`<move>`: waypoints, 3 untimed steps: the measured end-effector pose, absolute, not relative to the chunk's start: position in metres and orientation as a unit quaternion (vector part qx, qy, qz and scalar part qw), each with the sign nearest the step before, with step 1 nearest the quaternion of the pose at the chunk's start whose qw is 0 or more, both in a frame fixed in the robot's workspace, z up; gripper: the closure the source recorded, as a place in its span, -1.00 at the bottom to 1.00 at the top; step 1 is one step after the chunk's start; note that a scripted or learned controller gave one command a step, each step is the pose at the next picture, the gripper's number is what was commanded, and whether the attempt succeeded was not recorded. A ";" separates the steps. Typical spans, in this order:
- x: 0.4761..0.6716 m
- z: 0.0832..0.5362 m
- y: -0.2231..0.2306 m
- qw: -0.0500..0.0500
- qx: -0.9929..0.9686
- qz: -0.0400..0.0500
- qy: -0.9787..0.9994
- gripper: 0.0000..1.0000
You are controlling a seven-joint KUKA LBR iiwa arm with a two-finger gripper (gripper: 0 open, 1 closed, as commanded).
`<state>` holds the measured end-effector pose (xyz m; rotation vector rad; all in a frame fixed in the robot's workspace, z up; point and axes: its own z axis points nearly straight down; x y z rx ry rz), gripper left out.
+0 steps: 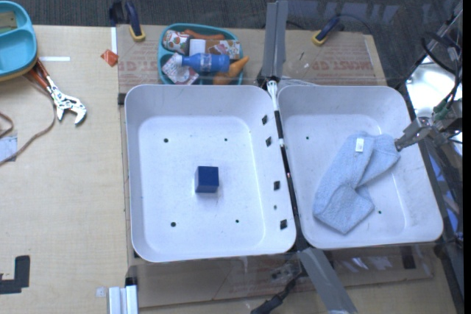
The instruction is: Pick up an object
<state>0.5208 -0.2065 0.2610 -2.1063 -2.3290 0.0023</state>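
Claw [409,136] sits at the cloth's [352,183] right corner in the right bin [423,158]; grip unclear, I cannot tell; block [207,179] untouched; nothing lifted yet.

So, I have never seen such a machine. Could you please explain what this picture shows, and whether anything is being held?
One fixed camera looks down at a slant on a wooden bench bearing two shallow white plastic bins. The left bin holds a small blue cube. The right bin holds a crumpled pale grey-blue cloth. The robot arm reaches in from the right; its metal two-finger gripper sits at the cloth's upper right edge. Whether it grips the cloth cannot be seen. Behind the bins stand a small teal tub of mixed items and a silver wrench.
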 end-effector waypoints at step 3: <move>0.583 0.246 -0.222 0.000 -0.586 0.001 -0.810 -1.00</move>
